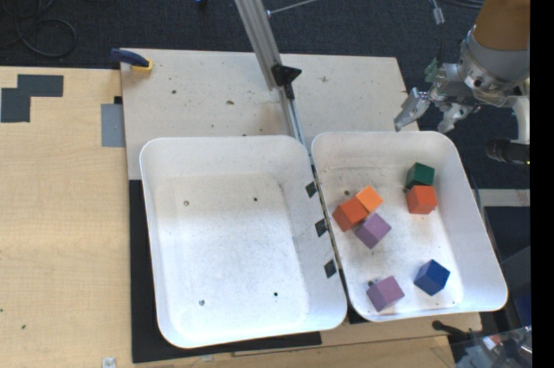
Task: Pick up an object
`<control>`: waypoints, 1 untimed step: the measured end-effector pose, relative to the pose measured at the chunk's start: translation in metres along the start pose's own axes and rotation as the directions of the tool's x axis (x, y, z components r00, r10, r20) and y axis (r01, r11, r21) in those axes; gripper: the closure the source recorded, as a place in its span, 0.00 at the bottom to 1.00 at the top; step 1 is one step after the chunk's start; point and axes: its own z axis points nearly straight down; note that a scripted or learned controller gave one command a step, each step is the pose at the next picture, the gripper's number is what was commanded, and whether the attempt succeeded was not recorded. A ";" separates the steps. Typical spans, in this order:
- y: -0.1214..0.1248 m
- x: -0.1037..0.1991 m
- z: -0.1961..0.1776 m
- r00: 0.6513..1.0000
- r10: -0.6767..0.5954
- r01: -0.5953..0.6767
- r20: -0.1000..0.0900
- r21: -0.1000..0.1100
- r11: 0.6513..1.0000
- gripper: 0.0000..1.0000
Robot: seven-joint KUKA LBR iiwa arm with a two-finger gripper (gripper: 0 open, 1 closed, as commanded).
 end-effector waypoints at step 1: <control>0.000 0.000 0.000 1.000 -0.002 0.002 0.000 0.001 1.000 0.00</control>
